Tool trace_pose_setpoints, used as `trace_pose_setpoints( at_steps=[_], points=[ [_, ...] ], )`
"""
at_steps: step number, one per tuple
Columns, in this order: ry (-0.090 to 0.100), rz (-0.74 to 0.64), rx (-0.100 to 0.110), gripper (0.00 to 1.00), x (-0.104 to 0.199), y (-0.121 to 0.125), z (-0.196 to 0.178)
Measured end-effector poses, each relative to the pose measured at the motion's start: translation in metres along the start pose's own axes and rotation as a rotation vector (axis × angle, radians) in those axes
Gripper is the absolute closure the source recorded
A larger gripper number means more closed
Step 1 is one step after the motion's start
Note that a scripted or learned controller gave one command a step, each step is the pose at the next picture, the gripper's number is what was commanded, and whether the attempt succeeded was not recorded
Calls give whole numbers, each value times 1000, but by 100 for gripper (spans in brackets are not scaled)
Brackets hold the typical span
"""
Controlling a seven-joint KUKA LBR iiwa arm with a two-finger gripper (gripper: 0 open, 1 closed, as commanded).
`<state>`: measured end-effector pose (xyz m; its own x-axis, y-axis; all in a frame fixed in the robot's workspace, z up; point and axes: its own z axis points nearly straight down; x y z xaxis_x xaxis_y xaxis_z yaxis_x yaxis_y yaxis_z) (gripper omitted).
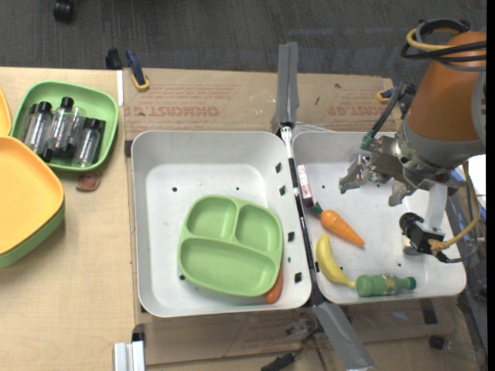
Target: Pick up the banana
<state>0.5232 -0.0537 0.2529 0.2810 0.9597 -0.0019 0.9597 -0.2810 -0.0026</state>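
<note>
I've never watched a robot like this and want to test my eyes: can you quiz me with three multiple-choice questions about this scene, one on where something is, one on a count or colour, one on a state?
1. Where does the banana lie?
A. in the right bin
B. on the green divided plate
C. on the yellow plates

2. How many compartments has the green divided plate?
A. two
B. three
C. five

3. How does the banana stand to the gripper?
A. clamped in it
B. lying apart from it on the bin floor
C. hanging from it

Answers:
1. A, it lies near the right bin front left corner, below the carrot.
2. B, two small sections above one long one.
3. B, the gripper hovers up toward the bin's back.
</note>
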Motion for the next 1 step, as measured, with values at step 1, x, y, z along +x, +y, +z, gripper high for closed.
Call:
trace_pose_setpoints(
  at_steps=[1],
  points=[
    [-2, 2, 3, 100, -2, 1, -7]
  ],
)
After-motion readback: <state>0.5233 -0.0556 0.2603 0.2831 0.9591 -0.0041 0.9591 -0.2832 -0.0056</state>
